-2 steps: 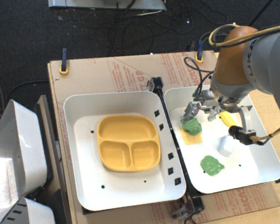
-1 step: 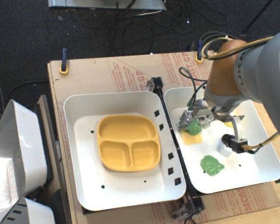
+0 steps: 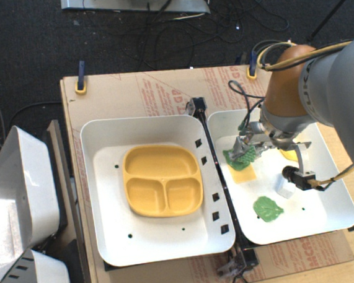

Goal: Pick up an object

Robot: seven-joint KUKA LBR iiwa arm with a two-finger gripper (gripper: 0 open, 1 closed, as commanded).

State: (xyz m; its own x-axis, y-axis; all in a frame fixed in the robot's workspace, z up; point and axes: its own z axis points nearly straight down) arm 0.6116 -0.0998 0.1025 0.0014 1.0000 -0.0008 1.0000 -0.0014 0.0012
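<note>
Directly under the gripper (image 3: pixel 247 147), a green knobbly object (image 3: pixel 239 157).

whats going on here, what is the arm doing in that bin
A grey KUKA arm reaches in from the right and has its end effector low in the right white bin, right at a dark green bumpy toy that sits beside a flat yellow square piece. A lighter green lump lies nearer the front. The left white bin holds a yellow divided plastic tray. No lift is visible yet.
</note>
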